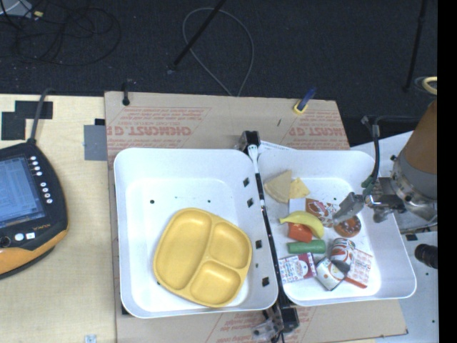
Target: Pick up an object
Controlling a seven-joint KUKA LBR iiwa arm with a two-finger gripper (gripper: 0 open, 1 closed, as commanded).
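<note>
The right bin (396, 263) holds a jumble of small items. A pale yellow wedge (285, 186) lies at its far left, and a yellow banana (304, 222) rests over a red piece (299, 233) with a green cucumber-like stick (305, 247) just below. A red-and-white packet (318, 208), a round red-brown disc (348, 227), a small can (341, 250) and flat printed packets (296, 268) lie around them. My gripper (352, 207) hangs low over the bin's right half, just above the disc and right of the banana. No item shows in its grasp.
The left bin (136, 191) carries a yellow divided plate (203, 256). The arm's grey wrist and orange band (421, 148) come in from the right over the right bin's edge. A tablet-like pendant (25, 199) lies on the bench at far left.
</note>
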